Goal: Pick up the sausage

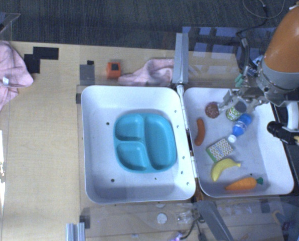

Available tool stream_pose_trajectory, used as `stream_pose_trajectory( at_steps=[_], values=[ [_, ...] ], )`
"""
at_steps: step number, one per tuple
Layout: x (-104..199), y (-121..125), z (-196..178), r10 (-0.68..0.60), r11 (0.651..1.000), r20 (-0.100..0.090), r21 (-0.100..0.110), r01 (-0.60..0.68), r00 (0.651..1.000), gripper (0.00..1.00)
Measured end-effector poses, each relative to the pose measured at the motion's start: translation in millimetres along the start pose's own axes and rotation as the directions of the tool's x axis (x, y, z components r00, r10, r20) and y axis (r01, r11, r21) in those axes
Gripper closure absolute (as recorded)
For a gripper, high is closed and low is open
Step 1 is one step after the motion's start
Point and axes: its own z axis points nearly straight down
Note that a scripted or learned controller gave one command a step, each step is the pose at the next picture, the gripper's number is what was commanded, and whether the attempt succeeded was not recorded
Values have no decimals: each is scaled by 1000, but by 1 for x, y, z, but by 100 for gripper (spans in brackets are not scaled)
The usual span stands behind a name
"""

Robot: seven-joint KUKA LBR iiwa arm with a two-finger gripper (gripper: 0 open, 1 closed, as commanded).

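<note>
The gripper, jaw state unclear, hangs near the right bin's far edge; the sausage lies by its left wall, risking a blocked finger.

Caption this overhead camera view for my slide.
Gripper hovers above right bin, sausage lying untouched near its left wall.

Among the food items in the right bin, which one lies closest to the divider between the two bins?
The sausage: reddish-brown, lying lengthwise along the right bin's left wall. The banana and carrot lie further right.
</note>
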Motion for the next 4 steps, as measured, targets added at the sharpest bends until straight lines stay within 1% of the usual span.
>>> stream_pose_trajectory(
  at_steps=[1,2,3,4],
  values=[
    [43,20,73,77,997,0,1,-77,997,0],
    [3,0,166,-79,997,0,-3,79,997,0],
    [3,4,152,-81,997,3,-13,81,997,100],
    [78,42,70,-484,875,4,-7,484,875,100]
  ],
)
